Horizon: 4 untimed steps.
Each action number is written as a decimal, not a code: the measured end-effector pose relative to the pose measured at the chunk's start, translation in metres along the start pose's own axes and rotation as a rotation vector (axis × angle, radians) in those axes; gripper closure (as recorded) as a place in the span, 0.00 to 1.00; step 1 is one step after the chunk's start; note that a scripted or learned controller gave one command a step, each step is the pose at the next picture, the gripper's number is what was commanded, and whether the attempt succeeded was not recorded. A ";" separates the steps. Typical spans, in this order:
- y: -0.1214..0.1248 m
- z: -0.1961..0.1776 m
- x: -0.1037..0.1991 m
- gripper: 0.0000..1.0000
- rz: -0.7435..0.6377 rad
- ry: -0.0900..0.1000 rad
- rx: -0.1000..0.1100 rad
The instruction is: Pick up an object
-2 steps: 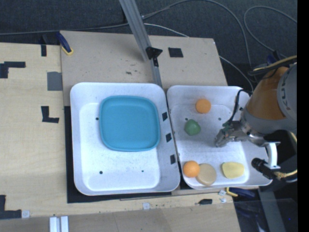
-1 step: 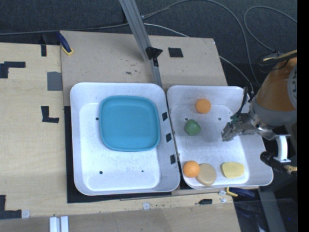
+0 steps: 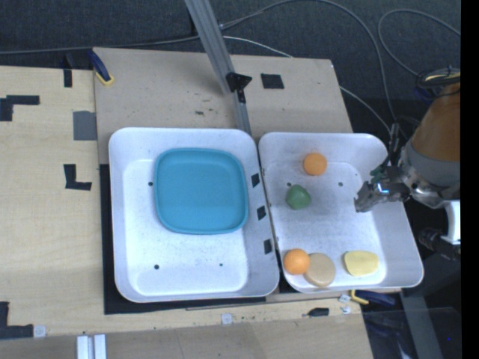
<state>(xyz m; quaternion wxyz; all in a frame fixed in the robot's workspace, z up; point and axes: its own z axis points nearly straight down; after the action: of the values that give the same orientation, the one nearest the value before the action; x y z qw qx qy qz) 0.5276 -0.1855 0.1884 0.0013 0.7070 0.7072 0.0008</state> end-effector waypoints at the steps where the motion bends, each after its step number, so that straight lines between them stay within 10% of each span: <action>1: 0.008 -0.058 0.005 1.00 -0.001 0.000 -0.002; 4: 0.053 -0.050 0.180 1.00 -0.005 0.002 0.003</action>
<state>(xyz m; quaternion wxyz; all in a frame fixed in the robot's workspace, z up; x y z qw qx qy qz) 0.5799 -0.0057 0.2380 -0.0004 0.7052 0.7091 0.0004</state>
